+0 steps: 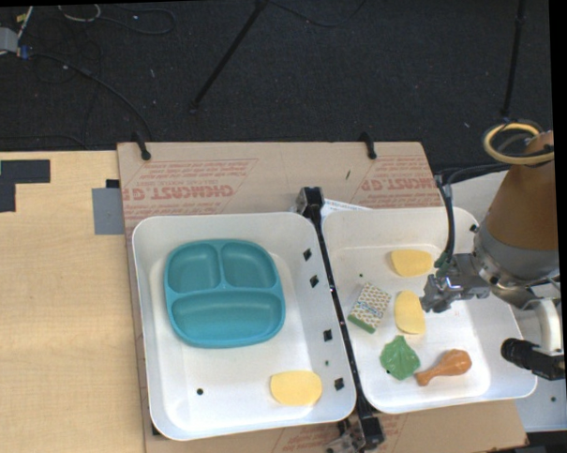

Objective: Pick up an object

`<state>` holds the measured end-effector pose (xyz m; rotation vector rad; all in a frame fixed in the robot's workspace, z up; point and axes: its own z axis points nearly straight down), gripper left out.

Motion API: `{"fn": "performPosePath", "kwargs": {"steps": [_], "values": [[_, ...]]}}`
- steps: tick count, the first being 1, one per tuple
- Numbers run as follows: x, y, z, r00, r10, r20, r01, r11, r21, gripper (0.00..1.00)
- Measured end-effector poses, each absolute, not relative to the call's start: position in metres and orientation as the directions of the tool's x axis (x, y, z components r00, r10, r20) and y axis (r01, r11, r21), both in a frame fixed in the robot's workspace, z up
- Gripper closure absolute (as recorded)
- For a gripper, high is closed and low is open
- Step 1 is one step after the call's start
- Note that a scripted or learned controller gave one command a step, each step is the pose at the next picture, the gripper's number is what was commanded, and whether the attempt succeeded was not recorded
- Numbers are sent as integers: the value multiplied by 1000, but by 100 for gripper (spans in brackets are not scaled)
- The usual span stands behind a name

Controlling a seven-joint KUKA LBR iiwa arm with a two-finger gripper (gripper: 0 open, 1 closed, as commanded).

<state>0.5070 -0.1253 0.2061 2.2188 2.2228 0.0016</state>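
1. Locate the gripper (437, 294) low over the right bin (501, 376); you cannot tell how its tips are set.
2. Note the yellow piece (409, 313) just beside it, toward the divider; no contact is confirmed.
3. Find a second yellow piece (412, 261), a patterned block (370, 306), a green item (399, 358) and a drumstick (445, 365) nearby.
4. Check the left bin (159, 386): teal tray (224, 293), yellow piece (295, 387).
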Motion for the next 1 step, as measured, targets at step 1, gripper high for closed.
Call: {"fn": "performPosePath", "kwargs": {"steps": [1], "values": [[508, -126, 253, -2, 1000, 0, 1000, 2, 2, 100]]}}
